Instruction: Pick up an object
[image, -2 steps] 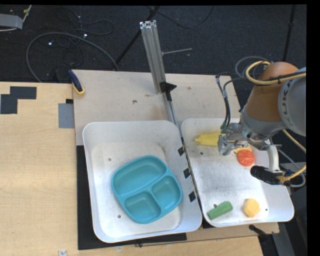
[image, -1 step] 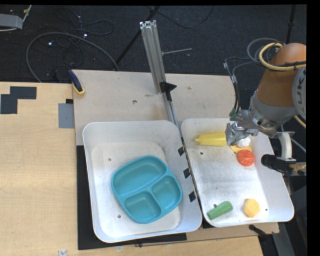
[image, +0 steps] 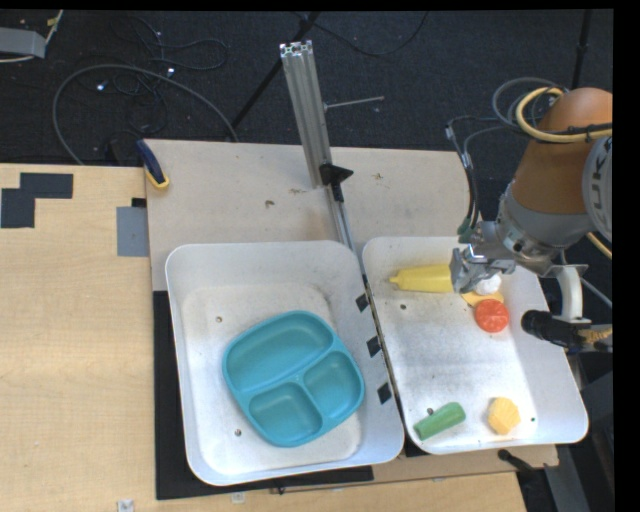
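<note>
In the camera view, the two-finger metal gripper (image: 470, 273) is seen low over the far end of the right white bin (image: 440, 370), beside a yellow corn-shaped toy (image: 423, 280). Its state cannot be told. An orange-red round toy (image: 491, 316) lies near. A turquoise divided plastic tray (image: 292, 377) rests in the left white bin (image: 200, 300).
</note>
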